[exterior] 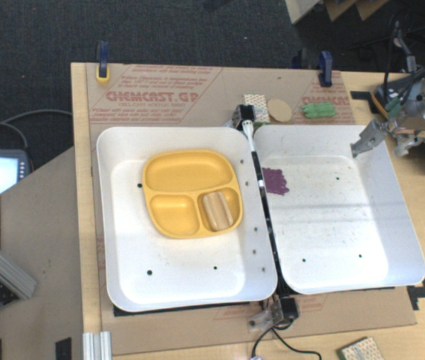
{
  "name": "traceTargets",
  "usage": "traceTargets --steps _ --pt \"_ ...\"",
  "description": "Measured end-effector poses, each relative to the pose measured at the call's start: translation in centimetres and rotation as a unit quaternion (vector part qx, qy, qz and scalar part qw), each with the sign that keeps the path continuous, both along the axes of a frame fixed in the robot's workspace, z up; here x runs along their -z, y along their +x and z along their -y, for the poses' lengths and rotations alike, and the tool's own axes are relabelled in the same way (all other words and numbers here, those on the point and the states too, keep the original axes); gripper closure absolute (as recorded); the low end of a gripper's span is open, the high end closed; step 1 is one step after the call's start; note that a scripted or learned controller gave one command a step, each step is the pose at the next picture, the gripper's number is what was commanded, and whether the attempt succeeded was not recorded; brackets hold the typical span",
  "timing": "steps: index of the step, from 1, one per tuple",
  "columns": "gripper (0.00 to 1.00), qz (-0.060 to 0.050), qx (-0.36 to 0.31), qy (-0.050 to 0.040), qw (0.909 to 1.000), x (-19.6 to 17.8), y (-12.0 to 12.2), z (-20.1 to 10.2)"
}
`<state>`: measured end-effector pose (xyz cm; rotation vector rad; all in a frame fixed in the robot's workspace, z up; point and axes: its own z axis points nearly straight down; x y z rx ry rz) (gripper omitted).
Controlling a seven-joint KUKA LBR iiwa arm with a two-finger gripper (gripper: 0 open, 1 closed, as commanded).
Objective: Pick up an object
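The hand (pixel 365 142) sits at the upper right of the frame, poking over the top right corner of the right bin (pixel 377 265); its grey tip is too small and blurred here to tell whether it is clenched or released, and nothing shows between its tips. Over in the left bin (pixel 118 265), left of centre frame, lies a yellow divided plate (pixel 186 175), flat on the bin floor. In its lower right compartment rests a tan block (pixel 215 209), possibly a piece of bread or wood, hard to call at this size. Well apart from the hand, that one. In the right bin, hard against its left wall, lies a small purple object (pixel 274 181), flat and ragged at the edges. Moving outward, on the counter (pixel 160 96) above the bins, at top centre: a round tan disc (pixel 279 110), and just right of it a green object (pixel 318 111). Two blue clamps (pixel 324 67) grip the counter's far edge.
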<state>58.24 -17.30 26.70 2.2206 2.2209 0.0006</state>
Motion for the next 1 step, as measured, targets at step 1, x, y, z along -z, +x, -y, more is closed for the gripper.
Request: traceTargets --steps 1 --pt "1.00 0.002 0.000 -0.0008 1.0000 -1.09 0.07 0.01"
